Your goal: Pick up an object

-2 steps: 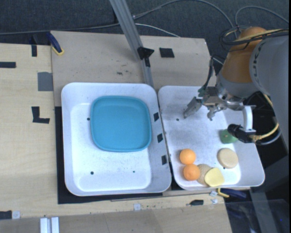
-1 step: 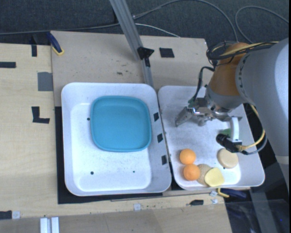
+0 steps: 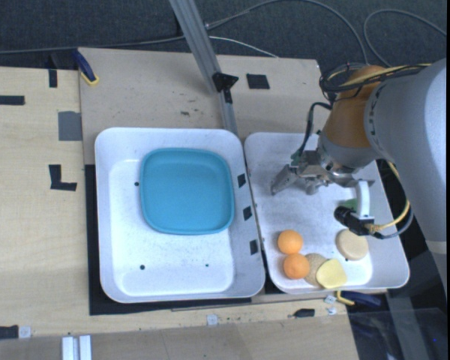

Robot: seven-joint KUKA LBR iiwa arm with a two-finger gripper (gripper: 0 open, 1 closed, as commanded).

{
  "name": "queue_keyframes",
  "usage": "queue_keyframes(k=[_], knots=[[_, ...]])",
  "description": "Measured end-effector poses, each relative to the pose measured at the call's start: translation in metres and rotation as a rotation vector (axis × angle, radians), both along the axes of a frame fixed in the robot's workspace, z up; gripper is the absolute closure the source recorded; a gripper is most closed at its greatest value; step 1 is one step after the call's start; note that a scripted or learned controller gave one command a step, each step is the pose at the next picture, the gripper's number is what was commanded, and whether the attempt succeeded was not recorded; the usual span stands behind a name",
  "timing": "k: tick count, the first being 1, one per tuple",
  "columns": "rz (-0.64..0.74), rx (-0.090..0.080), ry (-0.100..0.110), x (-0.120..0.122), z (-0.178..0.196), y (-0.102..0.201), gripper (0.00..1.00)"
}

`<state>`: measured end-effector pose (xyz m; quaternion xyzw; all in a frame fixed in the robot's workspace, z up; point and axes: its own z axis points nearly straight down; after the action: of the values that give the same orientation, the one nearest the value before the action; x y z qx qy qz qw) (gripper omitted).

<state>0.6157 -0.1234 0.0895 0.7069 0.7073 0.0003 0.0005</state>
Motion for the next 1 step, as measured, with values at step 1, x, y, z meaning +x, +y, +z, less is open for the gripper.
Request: queue_keyframes(k=[1], knots=[[0.0, -0.001, -0.001, 0.0004, 0.0108, -0.0003, 1.0]])
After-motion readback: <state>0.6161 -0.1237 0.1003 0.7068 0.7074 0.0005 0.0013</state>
